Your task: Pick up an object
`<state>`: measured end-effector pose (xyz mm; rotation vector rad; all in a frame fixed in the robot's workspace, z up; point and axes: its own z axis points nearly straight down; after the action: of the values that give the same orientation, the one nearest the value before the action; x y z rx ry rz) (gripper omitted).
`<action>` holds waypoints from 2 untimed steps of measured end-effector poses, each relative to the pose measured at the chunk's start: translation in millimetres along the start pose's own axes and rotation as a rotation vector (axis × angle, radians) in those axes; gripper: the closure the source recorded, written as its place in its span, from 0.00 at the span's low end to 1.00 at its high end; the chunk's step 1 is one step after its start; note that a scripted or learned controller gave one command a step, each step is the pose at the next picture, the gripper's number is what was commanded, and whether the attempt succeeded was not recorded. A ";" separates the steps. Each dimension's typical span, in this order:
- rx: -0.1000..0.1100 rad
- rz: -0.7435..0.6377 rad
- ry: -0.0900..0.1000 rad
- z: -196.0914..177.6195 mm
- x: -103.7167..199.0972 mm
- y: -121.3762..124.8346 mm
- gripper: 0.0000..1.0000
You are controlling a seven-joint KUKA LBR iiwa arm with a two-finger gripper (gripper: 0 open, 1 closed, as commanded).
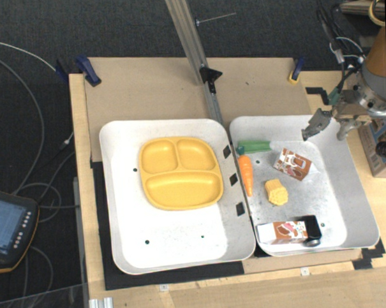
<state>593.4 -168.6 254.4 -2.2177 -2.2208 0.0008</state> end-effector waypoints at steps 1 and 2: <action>0.000 0.000 0.000 0.0 0.0 0.0 0.00; 0.004 0.001 0.000 45.5 4.2 -7.2 0.00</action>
<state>586.1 -164.4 208.9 -2.2164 -2.2175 0.0049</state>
